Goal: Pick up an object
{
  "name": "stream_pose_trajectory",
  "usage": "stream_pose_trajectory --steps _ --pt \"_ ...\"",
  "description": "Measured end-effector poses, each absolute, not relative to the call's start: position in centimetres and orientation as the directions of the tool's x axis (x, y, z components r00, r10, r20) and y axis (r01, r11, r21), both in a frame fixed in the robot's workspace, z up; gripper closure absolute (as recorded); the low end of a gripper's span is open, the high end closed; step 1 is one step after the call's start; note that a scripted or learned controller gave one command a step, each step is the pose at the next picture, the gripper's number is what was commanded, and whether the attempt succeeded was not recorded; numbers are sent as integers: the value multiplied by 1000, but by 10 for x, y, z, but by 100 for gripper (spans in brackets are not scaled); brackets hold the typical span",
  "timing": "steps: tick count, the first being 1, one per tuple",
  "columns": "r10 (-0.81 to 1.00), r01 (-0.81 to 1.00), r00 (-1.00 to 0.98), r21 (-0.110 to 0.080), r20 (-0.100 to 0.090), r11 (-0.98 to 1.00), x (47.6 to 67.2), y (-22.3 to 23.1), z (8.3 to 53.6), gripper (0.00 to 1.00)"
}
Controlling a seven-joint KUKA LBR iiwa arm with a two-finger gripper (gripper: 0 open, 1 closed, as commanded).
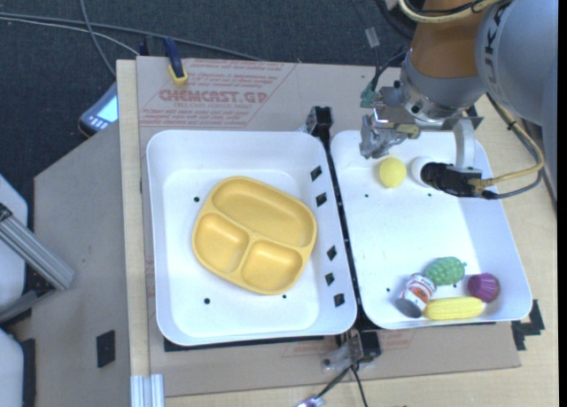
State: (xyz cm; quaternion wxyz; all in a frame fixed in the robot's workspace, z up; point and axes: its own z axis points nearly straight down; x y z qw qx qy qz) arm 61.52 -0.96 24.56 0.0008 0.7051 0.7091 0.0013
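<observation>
where gripper (379,145) hangs, lemon (391,172) just beside

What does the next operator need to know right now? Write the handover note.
Hand: low over the far end of the right bin, next to the yellow ball; nothing visibly gripped.
Right bin, near corner: a green toy, a purple toy, a yellow corn and a small can clustered together.
Left bin: a yellow divided plate.
Done: no object lifted yet.
Left: grasp something, probably the ball as it lies closest, and lift it.
</observation>
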Motion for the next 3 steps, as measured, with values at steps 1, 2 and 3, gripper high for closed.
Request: stream_pose_trajectory --steps 1,2,3 --pt "1000 1000 -5 2 1 5 626 40 250 100" --pt "1000 1000 -5 1 1 5 629 92 242 100" --pt "1000 1000 -2 1 0 2 629 89 242 0"
